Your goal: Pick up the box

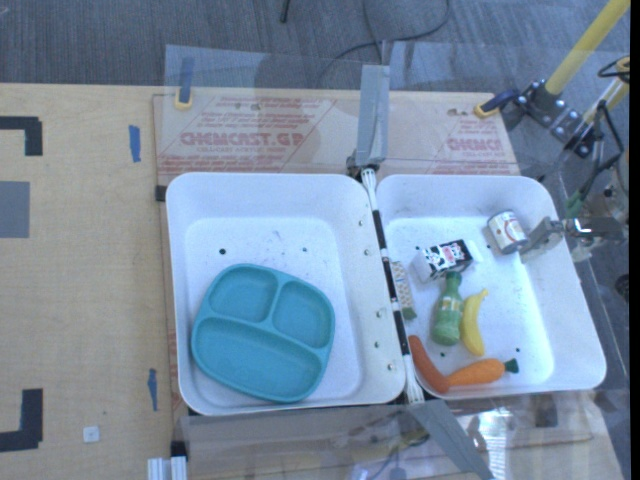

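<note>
White bins side by side: left bin [190,208] has a teal divided plate [262,331]. Right bin [560,368] has an orange carrot [462,373], green bottle [447,313], yellow banana [472,320], the box [443,258] (black/white, near bin centre, just above bottle) and a small can [506,230]. Gripper [540,236] is at right rim beside can, apart from box; open or closed, cannot tell.

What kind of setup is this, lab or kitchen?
Likely a robot test bench in a lab: two white bins taped to a wooden bench, toy food such as a carrot and banana, and cables on the carpet floor.
</note>
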### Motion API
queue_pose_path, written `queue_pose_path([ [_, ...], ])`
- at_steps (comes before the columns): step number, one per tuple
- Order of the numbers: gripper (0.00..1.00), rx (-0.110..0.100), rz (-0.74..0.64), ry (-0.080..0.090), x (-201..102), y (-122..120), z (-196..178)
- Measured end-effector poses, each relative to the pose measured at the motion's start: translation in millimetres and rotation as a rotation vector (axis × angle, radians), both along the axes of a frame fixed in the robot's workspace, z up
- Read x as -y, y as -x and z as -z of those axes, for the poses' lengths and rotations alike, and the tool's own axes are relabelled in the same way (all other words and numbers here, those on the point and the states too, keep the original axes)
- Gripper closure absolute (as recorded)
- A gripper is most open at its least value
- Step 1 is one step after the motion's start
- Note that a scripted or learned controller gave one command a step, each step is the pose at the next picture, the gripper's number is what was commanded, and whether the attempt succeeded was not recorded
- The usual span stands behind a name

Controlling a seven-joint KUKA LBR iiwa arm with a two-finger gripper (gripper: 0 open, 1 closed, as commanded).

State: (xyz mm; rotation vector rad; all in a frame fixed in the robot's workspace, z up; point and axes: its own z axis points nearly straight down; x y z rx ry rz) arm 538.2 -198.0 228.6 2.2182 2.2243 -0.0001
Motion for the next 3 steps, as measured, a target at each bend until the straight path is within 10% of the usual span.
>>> queue_pose_path([
  [1,0.0,0.001,0.184,0.0,-94,-1,134],
  [2,1.0,0.001,0.191,0.0,-91,-1,125],
  [3,1.0,0.001,0.099,0.001,-84,-84,97],
])
